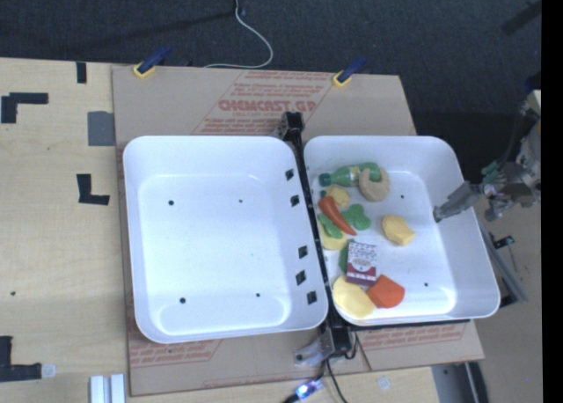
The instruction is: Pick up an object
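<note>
Nothing is picked up yet: the toys, among them a yellow block (398,231) and a small carton (361,261), lie in the right bin (440,159). The claw (453,202) hovers at that bin's right rim, carrying nothing; whether it is open I cannot tell.

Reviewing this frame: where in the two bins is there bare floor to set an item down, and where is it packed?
The left bin shows bare white floor wall to wall. In the right bin the free patch lies along its right side, between the yellow block and the right wall near the gripper. The toys crowd against the divider, from the cookie down to the small box and the orange piece.
</note>
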{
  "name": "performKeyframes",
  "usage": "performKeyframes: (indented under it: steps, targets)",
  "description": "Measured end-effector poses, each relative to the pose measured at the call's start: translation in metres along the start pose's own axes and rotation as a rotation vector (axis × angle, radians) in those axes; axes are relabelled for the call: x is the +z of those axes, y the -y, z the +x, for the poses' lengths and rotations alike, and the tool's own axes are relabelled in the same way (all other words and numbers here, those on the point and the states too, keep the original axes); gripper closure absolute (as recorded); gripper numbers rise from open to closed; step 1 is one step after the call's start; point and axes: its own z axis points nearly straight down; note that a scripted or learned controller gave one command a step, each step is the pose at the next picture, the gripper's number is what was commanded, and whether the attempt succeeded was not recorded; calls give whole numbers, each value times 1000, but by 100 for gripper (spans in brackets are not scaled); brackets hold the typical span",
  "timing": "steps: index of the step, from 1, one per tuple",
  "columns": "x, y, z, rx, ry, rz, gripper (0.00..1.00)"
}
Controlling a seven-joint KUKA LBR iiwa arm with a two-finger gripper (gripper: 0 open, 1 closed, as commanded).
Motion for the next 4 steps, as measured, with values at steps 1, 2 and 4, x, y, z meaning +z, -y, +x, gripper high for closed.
performKeyframes:
  steps: [1,2,4]
  targets:
    - [183,-9,16,-1,1,0,0]
    - [173,-80,75,-8,-2,-5,0]
    - [176,-157,108,-2,21,19,0]
